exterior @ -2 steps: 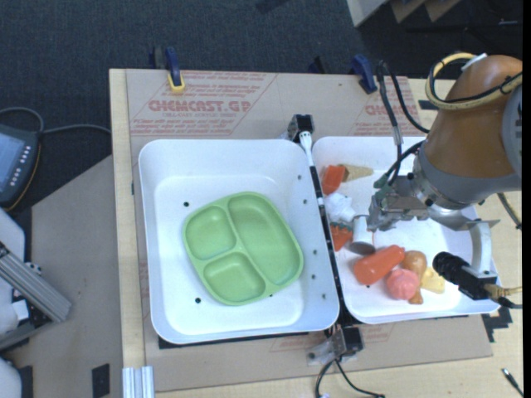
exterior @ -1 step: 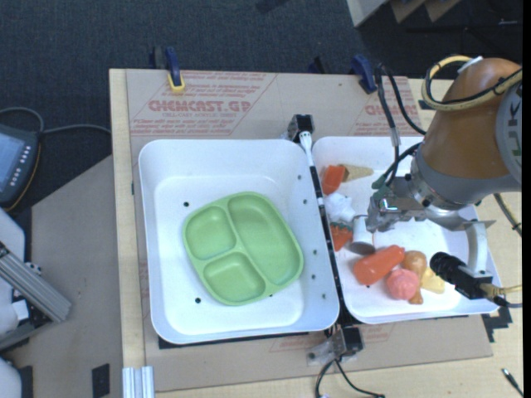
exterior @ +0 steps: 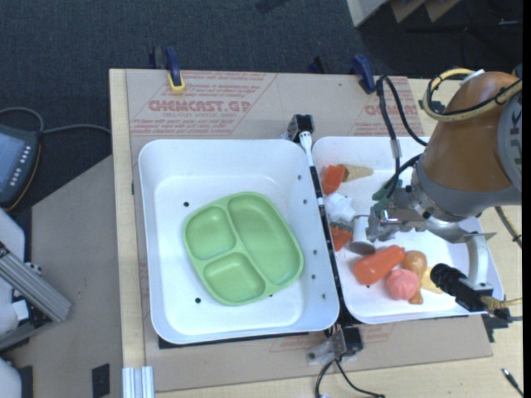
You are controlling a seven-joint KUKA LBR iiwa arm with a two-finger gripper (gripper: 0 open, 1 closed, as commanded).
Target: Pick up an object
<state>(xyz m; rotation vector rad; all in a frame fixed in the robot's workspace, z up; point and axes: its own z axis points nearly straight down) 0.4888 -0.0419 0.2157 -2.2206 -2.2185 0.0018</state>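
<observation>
While the claw [exterior: 375, 229] hangs low in the right bin [exterior: 365, 305], you cannot tell its state. Just beneath it lies a smooth, tapered orange carrot [exterior: 379, 264], beside a round pink ball [exterior: 402, 283]. The left bin [exterior: 158, 222] holds a glossy green tray [exterior: 241, 247].

The setting is a robotics laboratory test cell. A bench [exterior: 249, 89] topped with printed board carries two white bins [exterior: 166, 247], secured by blue clamps [exterior: 173, 63] at the upper edge of the frame. Loose cables [exterior: 390, 114] run at upper right, over dark carpet [exterior: 75, 23].
</observation>
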